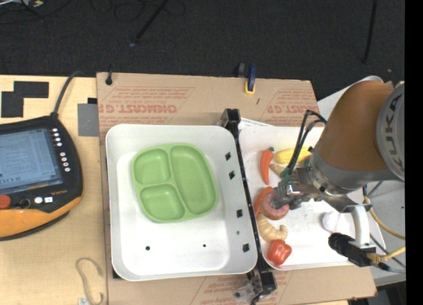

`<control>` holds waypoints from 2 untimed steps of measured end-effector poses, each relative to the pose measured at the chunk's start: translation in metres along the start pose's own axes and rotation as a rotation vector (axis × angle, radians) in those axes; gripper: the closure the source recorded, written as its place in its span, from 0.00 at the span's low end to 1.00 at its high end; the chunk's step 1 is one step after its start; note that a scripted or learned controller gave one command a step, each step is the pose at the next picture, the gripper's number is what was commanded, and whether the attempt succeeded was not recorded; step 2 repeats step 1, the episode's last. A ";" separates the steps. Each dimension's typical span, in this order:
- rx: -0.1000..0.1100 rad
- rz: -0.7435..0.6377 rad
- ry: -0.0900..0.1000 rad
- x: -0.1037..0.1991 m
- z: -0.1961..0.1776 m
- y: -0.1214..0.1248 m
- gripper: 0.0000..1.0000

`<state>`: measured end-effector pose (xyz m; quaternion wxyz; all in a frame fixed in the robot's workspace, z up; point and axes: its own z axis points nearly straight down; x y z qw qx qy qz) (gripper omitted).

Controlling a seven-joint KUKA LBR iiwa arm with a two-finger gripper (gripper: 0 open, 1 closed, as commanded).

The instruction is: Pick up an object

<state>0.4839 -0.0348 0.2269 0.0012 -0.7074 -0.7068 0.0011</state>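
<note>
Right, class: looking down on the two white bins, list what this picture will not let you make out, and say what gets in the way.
- Camera view: the pincer is low over the round red and pink toy food piece; the arm's grey wrist hides much of it.
- Yellow toy food piece: partly behind the arm and cable, shape unclear.
- Right white bin: its far right part is covered by the arm.
- Screen of the orange-edged handheld controller: text too small, and cut off by the left edge.

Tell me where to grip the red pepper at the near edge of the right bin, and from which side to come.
Grip the red pepper across its rounded body, coming straight down from above. It lies low in the right bin by the near wall, with a tan croissant-like piece close behind it. A side approach would probably hit one or the other; fingers set left and right look safest.
</note>
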 end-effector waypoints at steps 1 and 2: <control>0.002 0.001 0.001 0.010 0.010 0.003 1.00; 0.002 0.001 0.001 0.010 0.010 0.003 1.00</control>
